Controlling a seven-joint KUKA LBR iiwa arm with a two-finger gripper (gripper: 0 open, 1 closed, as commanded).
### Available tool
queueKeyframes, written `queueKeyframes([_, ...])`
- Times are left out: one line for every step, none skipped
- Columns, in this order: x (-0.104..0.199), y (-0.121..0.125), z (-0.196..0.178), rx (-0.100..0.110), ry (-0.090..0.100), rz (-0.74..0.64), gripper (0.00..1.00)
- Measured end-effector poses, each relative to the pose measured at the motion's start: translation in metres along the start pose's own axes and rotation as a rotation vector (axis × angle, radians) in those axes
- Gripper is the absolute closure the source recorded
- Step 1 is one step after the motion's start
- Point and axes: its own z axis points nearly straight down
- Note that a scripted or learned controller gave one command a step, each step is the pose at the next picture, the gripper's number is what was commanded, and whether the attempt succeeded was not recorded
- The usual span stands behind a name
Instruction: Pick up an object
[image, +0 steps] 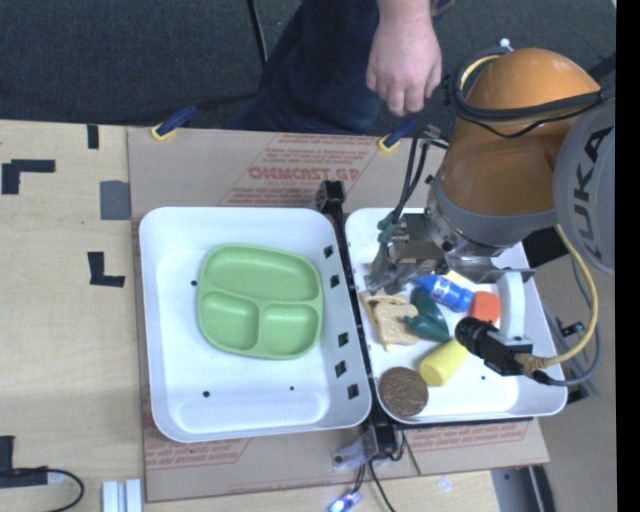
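Observation:
My gripper (392, 272) is down in the right bin (520, 402), over its left half. Just below it lies a tan, ragged-edged piece (393, 320). Right of the gripper a blue bottle (445, 293) lies on its side, with a dark green piece (432, 324) under it and an orange piece (486, 304) at its end. A yellow cylinder (442, 363) and a brown round disc (403, 391) lie toward the bin's front. Nothing shows between the gripper's tips.
The left bin (170, 300) holds a green divided plate (260, 300). A white object (515, 300) lies along the right bin's right side. A person's hand (405, 62) hangs over the bench's far edge, behind the arm.

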Motion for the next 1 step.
queueKeyframes([-0.0106,0.0003,-0.0853,0.006,-0.002,0.004,1.0])
